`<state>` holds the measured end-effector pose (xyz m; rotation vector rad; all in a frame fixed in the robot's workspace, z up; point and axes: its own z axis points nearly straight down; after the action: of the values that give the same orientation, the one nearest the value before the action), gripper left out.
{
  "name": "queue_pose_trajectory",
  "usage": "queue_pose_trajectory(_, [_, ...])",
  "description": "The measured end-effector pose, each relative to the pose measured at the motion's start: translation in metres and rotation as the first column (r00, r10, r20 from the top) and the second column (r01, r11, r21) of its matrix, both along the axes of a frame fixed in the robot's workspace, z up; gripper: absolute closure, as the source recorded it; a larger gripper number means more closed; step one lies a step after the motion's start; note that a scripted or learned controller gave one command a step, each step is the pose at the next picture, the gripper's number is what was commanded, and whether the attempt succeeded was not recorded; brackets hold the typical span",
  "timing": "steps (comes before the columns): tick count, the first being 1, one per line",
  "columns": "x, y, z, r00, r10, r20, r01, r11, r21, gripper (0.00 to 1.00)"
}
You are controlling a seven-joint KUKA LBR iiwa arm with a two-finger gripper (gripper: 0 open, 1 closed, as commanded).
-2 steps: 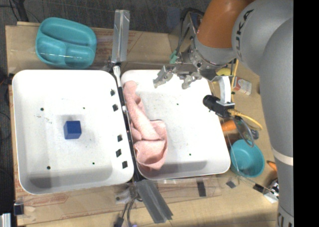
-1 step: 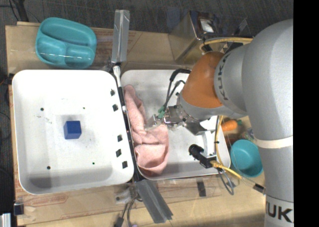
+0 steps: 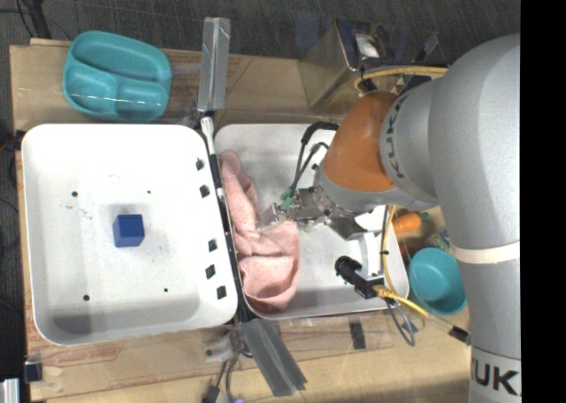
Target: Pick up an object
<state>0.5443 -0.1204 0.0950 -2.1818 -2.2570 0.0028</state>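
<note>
The arm (image 3: 460, 136) is bulky, smooth grey — orange band above the wrist, black cables, partial "KUK" lettering.

Bright, even overhead light, slightly soft focus.
The white bins (image 3: 53, 216) nearly glare; soft shadows pool along their lower walls.

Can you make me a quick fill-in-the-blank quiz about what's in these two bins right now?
1. The small cube in the left bin is coloured ____.
2. The pink cloth lies in the ____ bin.
3. The teal divided tray sits ____ the bins, on the bench.

Missing words: blue; right; outside
</note>
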Motion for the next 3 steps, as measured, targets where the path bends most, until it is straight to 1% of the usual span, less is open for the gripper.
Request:
queue_pose_trajectory(1, [0.001,0.000,0.010,1.000,0.006,-0.001,-0.006,1.000,0.000,1.00])
queue_pose_trajectory(2, [0.001,0.000,0.010,1.000,0.006,-0.001,-0.006,1.000,-0.001,0.00])
queue_pose_trajectory(3, [0.066,-0.012,-0.003,1.000,0.004,0.001,-0.004,1.000,0.000,0.00])
